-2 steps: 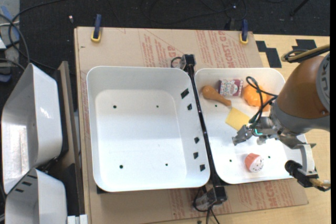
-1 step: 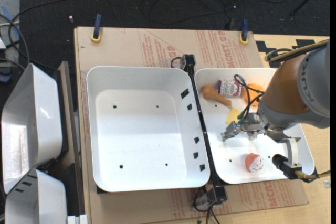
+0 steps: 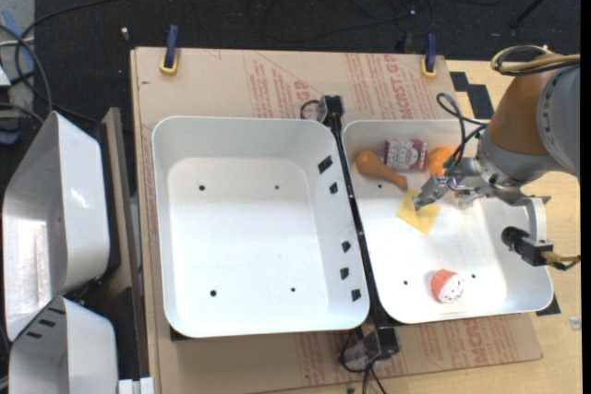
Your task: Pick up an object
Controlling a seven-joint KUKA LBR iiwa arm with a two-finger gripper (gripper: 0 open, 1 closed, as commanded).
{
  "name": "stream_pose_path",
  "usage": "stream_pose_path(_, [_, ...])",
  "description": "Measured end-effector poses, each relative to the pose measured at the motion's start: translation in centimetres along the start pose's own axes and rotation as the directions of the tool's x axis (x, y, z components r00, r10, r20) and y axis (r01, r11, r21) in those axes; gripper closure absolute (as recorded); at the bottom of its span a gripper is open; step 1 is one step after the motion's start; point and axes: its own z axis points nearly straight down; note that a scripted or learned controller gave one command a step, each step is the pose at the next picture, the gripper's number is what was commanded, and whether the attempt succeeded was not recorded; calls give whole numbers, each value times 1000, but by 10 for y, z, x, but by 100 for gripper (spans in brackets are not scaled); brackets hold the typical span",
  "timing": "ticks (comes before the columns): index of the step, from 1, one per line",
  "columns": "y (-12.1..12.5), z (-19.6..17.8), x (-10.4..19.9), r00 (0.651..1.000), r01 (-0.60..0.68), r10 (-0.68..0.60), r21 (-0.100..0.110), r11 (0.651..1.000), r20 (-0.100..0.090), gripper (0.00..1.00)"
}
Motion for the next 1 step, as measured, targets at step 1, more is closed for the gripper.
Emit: stream_pose_path(1, [-70,1,19,1000,-6,6,12,1000,-7,0])
